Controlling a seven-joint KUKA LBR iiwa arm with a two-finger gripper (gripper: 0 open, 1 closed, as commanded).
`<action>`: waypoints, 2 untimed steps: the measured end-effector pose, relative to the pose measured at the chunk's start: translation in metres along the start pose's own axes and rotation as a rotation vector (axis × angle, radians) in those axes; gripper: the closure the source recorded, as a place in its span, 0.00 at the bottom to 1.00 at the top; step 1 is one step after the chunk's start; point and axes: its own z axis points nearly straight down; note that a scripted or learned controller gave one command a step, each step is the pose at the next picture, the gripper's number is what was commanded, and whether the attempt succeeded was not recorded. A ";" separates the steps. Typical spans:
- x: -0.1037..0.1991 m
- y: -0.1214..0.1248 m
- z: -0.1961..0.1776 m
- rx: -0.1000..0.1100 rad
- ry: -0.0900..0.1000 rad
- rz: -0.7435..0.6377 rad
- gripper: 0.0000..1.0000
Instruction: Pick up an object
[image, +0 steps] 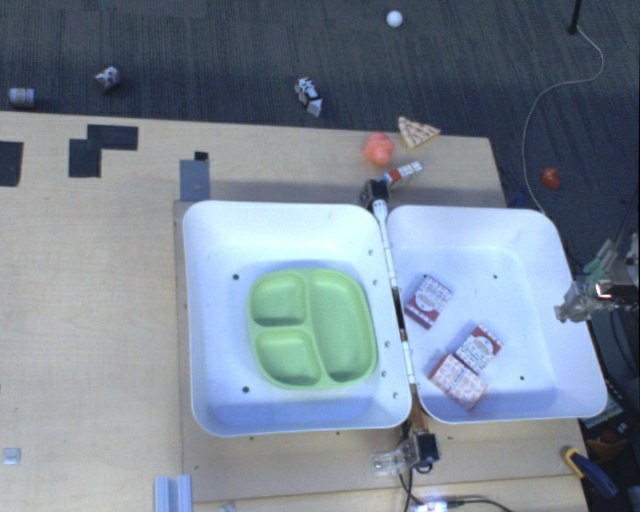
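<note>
fingers (578, 306): state unclear, right bin (520, 225) edge | 3 packets (428, 299) inside

left bin (205, 300): green divided plate (312, 328) | right bin (530, 240): three small red-and-white packets (428, 299) (477, 350) (457, 380) | gripper (590, 295): at right bin's right rim
</note>
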 end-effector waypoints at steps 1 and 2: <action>0.102 0.031 -0.049 -0.001 0.004 -0.003 1.00; 0.166 0.000 0.024 0.003 0.004 -0.002 1.00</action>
